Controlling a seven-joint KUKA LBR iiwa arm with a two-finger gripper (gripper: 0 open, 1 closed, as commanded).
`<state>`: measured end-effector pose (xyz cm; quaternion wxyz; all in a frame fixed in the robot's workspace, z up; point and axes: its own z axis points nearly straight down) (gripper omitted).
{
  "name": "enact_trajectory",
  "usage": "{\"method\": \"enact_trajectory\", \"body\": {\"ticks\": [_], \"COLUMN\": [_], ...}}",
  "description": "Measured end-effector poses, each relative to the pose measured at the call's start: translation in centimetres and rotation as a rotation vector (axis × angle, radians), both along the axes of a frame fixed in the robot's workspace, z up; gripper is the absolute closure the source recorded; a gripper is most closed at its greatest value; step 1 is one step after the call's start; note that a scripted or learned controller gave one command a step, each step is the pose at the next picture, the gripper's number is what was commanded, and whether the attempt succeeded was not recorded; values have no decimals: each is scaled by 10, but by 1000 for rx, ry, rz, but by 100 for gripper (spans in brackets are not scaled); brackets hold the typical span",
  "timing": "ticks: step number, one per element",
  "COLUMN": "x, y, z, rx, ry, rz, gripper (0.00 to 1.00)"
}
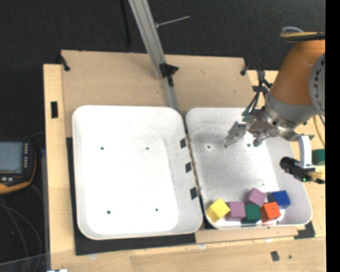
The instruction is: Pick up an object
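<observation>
Several small blocks lie along the near edge of the right bin (215, 123): a yellow block (219, 209), a purple block (237, 209), a green block (252, 212), an orange block (271, 211), a blue block (280, 198) and a second purple block (256, 196). My gripper (246, 136) hangs over the far half of the right bin, well back from the blocks. Its fingers (233, 135) are spread open with nothing between them.
The left bin (127, 169) sits beside the right one, joined by small black clips. A slanted metal rail (150, 35) rises from the back of the bench. A handheld screen device (8, 160) lies off the bench at the left.
</observation>
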<state>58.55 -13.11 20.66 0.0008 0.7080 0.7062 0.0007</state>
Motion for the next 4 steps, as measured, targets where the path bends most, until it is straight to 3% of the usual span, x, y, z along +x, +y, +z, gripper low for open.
{"method": "enact_trajectory", "body": {"ticks": [1,2,3,4], "x": [43,43,78,75], "y": [35,35,64,62], "z": [-112,-109,-4,-9], "rx": [-2,-1,-1,-3], "ry": [0,1,-9,2], "rz": [6,5,8,9], "gripper": [0,0,0,0]}}
